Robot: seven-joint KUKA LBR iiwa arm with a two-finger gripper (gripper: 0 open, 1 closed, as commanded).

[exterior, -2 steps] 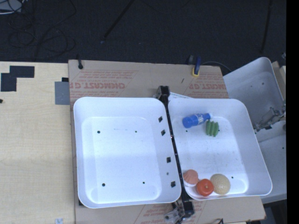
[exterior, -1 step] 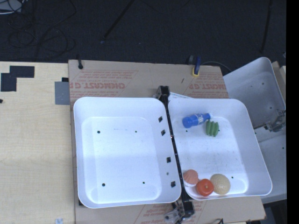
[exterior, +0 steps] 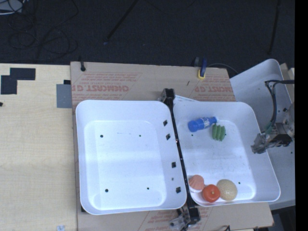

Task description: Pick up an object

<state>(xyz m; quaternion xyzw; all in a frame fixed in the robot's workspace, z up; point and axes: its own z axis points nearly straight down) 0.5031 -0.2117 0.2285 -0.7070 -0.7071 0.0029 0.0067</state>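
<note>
Right bin holds five things. Blue bottle lies on its side in the upper middle of that bin, long axis near horizontal in frame with a slight tilt, right end a bit higher; its lighter end points right. Just right of it and slightly lower, a green ridged piece, long axis near vertical in frame, close to the bottle's right end, contact not resolvable.

Bottom of the right bin, near the lower wall, three rounded items in a tight cluster: pink-and-white one at left, red-orange one in the middle and lowest, pale yellow one at right. They look to be touching or nearly so. No clear long axis on any of them.

Tool sits at the right edge of the frame, over the right rim of the right bin, at mid height, well apart from all five items. Cables run above it. Too small and dark to read: cannot tell whether it is released or clenched. Nothing visible in it.

Left bin is white with a few small dark dots on its floor. A dark divider strip runs between the bins.

Both bins rest on a brown cardboard sheet with red upside-down print reading "CHEMCAST GP". The counter is light wood at frame left, with dark patches at upper left. Dark floor and cables across the top of the frame.
</note>
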